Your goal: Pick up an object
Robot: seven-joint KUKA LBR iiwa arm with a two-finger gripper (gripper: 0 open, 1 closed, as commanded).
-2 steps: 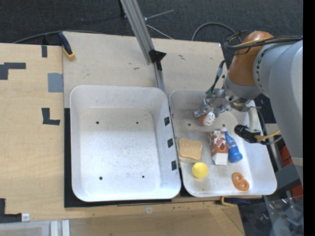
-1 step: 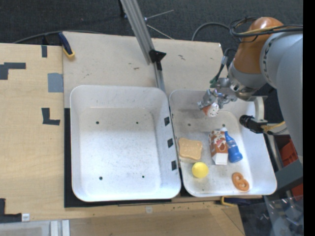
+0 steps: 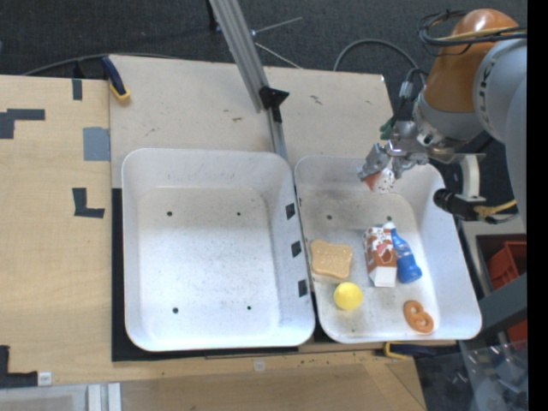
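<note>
Fingers, state not discernible, are seen at right bin's far end; carton lies nearer the camera, long axis front-to-back.

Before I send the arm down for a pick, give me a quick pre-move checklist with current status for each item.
1. Objects in right bin: ok; toast, yellow ball, carton, blue bottle, pretzel.
2. Gripper over right bin: ok, near its far edge.
3. Gripper above a target: not ok; the objects lie nearer the camera.
4. Finger state: cannot tell.
5. Isolated target: ok for ball and pretzel; carton and bottle touch.
</note>
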